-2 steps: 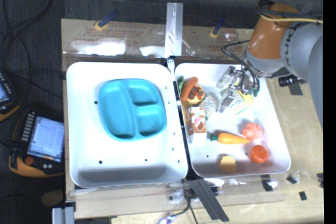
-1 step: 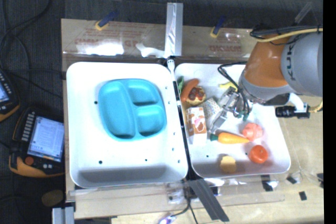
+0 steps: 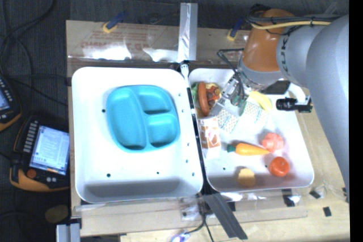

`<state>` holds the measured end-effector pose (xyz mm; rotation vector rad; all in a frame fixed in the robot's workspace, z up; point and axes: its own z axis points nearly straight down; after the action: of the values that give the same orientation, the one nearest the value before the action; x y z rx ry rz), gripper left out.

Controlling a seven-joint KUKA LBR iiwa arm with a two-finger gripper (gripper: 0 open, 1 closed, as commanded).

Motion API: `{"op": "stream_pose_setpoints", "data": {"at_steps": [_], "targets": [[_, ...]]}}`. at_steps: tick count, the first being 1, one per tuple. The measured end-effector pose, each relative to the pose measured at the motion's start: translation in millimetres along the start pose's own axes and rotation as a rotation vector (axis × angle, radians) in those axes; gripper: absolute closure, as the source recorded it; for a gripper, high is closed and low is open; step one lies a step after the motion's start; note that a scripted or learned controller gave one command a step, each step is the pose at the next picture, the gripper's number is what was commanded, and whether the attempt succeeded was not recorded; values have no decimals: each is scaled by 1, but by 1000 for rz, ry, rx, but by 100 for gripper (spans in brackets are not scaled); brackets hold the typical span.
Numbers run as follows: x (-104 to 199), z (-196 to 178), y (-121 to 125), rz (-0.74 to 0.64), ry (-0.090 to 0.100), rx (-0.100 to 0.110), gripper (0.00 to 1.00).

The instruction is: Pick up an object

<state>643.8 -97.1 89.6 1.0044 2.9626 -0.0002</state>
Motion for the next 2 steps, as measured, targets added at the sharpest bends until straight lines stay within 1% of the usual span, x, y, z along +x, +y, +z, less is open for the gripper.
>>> {"op": "stream_pose_setpoints", "data": {"at_steps": [1, 2], "targets": [[-2, -12, 1, -2, -7, 1, 100], [23, -95, 26, 427, 8, 10, 100]]}}
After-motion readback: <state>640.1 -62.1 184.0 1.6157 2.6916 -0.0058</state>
